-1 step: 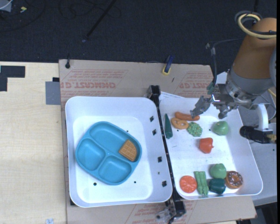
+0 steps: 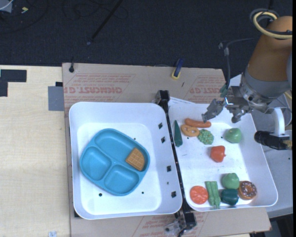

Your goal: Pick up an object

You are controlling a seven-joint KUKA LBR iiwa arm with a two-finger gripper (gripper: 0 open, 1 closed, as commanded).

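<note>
Over the right bin [image 2: 266, 179], gripper [image 2: 222, 111] is being held spread, grasping nothing; sausage [image 2: 198, 123] is being seen lying left-right, partly overlapped by pretzel [image 2: 190, 131].

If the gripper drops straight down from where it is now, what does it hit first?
Likely bare bin floor at the right bin's top edge. The gripper points down, open, between the hot dog and the green apple. Height is unclear; the hot dog's end is closest.
</note>
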